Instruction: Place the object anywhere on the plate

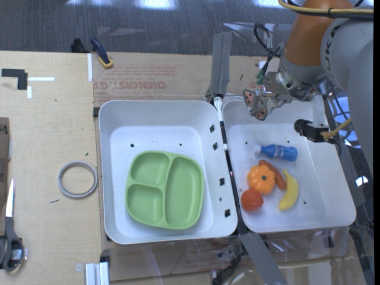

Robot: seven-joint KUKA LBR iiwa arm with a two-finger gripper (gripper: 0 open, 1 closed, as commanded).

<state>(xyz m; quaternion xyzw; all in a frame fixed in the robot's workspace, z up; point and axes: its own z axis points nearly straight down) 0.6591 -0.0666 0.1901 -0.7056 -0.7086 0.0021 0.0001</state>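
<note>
While the arm (350, 34) leans in from the right, grey with its orange band (314, 16) up top, the whole bench (47, 135) is laid out below it, pale wood with a cardboard sheet (148, 76) at the far side. Two white bins sit side by side, touching along the middle. The left bin (107, 159) has the green plate (166, 189) lying flat in it, three compartments, set toward the near side. The right bin (332, 171) has all the toy food, so whichever object is meant for the plate, it is over here, in a loose cluster left of centre and well apart from the plate. The gripper (259, 105) hangs above this bin's far left corner, high over the rim and away from the cluster; how wide it stands, and whether it has anything, I cannot tell from this angle. Down through the smaller pieces now: a grey ring (77, 179) on the bench left of the bins, scissors (9, 242) at the near left edge, then in the right bin a banana (289, 192), a blue bottle (278, 152) on its side farthest back, an orange pumpkin (261, 178) with a reddish piece (279, 179) just beside it, and a red tomato (252, 200) nearest us, touching the pumpkin.
</note>
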